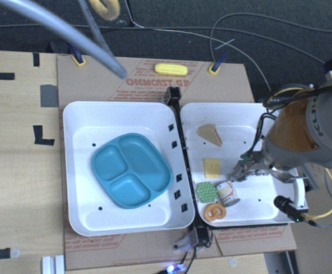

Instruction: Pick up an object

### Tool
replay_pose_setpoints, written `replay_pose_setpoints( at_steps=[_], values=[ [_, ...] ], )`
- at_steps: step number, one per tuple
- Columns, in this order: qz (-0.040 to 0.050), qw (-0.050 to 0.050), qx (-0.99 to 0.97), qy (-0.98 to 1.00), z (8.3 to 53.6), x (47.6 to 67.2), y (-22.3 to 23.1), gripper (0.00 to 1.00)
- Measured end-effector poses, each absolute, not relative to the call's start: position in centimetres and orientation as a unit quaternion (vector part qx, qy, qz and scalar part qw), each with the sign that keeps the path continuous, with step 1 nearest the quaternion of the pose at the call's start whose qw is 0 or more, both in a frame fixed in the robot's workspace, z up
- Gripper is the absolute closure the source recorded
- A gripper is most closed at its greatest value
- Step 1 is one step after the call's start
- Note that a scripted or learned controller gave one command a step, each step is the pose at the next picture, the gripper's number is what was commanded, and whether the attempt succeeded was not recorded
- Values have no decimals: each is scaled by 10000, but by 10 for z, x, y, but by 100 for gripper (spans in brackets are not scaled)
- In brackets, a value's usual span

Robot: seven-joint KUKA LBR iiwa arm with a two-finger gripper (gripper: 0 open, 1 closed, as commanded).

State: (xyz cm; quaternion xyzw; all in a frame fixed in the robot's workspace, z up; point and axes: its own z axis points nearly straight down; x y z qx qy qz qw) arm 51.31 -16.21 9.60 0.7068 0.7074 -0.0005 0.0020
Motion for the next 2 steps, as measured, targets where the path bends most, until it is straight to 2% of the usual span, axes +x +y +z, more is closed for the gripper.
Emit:
replay_pose_setpoints(
  at_steps=[2],
  values=[
    [12, 21, 7063, 7079, 219, 512, -153, 100]
  ],
)
